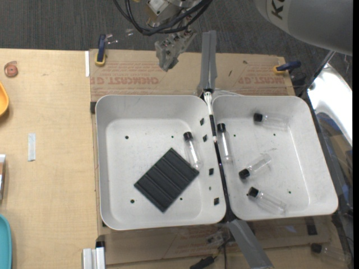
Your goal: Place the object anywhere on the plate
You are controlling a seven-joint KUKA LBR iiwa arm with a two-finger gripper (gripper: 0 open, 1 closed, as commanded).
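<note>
Plate [166, 179], dark and ribbed, lies flat and skewed near the front of the left bin [112, 150]; lying flat with its top bare, it can take an object set down from above. One vial [192, 149], clear with a black cap, lies on its side just beside the plate's right corner, cap pointing away from the camera; whether the two touch cannot be told. It is off the plate, so the task is judged not yet done, and this vial is the likeliest object, being the nearest. Gripper [168, 52] hangs high behind the left bin, over the cardboard [140, 77], well apart from every vial and holding nothing visible; whether it is spread or pressed together cannot be told. Its height suggests a position clear of the bin walls. The right bin [314, 150] holds four more vials, all on their sides, as loose cylinders settle: one along the left wall [222, 144], one near the back [262, 117], one mid-floor [255, 167], one at the front [265, 200]. Count: two bins, one plate, five vials, one gripper.
</note>
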